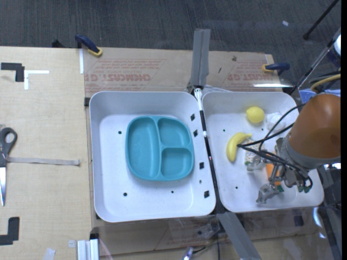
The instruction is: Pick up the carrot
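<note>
Carrot, small orange plastic piece [270, 170], sits lower right of frame in right shallow white bin [227, 194], w/ end effector [269, 189] right over it. Grasp step under way, prob. Can't tell its open/closed state. Next: confirm grip, then lift straight up.

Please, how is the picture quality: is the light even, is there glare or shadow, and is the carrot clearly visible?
Camera view: the light is soft and even, with weak shadows inside the left bin; the teal tray and banana are sharp; the white bins look a little washed out; the carrot shows just as a small orange patch, partly covered by the gripper and cables, so its outline is unclear.
</note>
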### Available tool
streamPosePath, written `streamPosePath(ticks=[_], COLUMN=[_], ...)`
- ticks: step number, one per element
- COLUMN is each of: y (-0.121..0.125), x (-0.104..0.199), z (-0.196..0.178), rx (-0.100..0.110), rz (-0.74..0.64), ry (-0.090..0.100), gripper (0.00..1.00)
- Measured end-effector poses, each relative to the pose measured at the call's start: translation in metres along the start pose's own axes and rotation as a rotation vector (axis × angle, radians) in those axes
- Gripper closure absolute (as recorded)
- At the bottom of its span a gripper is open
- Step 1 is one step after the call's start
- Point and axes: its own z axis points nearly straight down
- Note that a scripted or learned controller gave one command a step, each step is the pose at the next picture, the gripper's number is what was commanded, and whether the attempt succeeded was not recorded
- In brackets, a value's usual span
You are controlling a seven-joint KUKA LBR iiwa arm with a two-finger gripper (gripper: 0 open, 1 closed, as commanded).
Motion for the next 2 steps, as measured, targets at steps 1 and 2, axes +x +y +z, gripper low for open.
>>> streamPosePath(ticks=[1,2], y=[0.0,0.009], x=[-0.003,-0.021], z=[-0.01,-0.105], rx=[0.003,0.0], rz=[-0.004,0.05], ry=[-0.006,-0.001], gripper=[1.0,1.0])
